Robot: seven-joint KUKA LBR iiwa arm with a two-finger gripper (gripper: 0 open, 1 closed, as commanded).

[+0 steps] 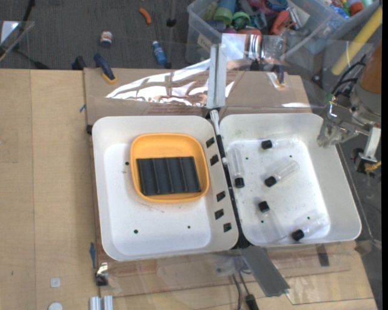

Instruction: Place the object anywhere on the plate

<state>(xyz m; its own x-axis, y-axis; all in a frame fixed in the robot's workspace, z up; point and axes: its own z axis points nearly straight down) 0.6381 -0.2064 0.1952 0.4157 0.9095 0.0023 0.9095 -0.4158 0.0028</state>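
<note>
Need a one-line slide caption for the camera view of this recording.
Orange plate holding a black ridged insert in the left bin; clear black-capped vials scattered in the right bin.

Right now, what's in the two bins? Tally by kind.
Clear vials with black caps: 5, first one, all in the right bin
Orange plate: 1, in the left bin
Black ribbed insert: 1, on the plate
Total: 7

A clear plastic tub [254,24] filled with bright toys is seen beyond the bench, beside crumpled foil [163,88]. A small blue bottle [159,53] and an orange tool [145,14] are scattered on the dark carpet [73,30].
</note>
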